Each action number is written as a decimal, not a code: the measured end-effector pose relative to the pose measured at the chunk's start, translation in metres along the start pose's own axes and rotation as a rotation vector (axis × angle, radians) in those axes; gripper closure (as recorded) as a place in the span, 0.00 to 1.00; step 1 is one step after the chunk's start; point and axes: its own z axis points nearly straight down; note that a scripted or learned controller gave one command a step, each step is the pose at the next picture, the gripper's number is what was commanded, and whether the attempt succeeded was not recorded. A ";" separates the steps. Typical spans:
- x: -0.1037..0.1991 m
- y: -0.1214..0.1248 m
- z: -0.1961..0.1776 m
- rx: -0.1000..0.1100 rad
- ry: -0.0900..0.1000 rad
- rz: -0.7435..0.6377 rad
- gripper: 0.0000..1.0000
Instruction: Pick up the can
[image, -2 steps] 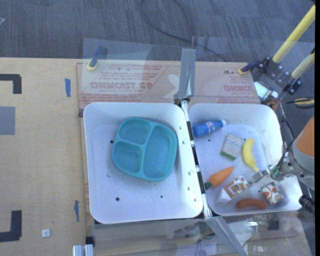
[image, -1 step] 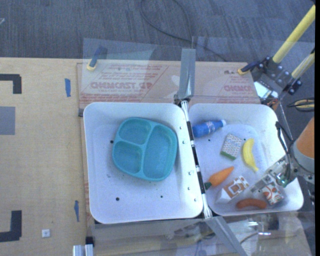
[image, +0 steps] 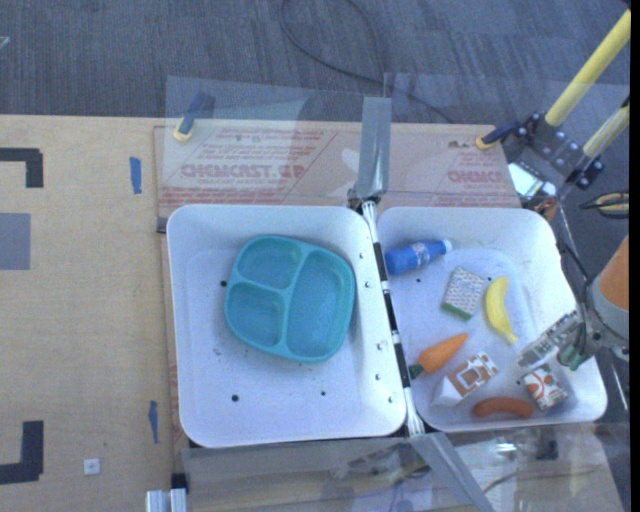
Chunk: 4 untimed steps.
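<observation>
One by one, taking in what is lying on the bench (image: 80, 300). Seeing two shallow white bins side by side, touching along the middle seam. Finding in the left bin (image: 190, 300) a teal divided plate (image: 290, 300), lying flat near the centre.

Counting seven things in the right bin (image: 545, 225). Noting a blue bottle (image: 415, 255) lying on its side at the far left corner, a checkered sponge (image: 463, 293) just beside a yellow banana (image: 498, 308), and an orange carrot (image: 442, 353) nearer the seam. Spotting a small carton (image: 468, 378) just below the carrot and a reddish sausage (image: 503, 407) along the near wall.

Locating the can (image: 545, 388), white with red markings, in the near right corner of the right bin, just above the right end of the sausage.

Watching the arm (image: 612, 300) reaching in over the right rim, with the gripper (image: 562, 345) hanging just above and to the right of the can, close to it. Failing to make out how wide the gripper is standing; seeing nothing gripped in it, and unable to tell whether it is touching the can.
</observation>
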 end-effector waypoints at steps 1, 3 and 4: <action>0.000 0.000 0.000 0.000 0.000 0.000 0.00; 0.000 0.000 0.000 0.002 0.001 -0.034 1.00; 0.000 -0.001 0.000 0.002 0.001 -0.034 0.00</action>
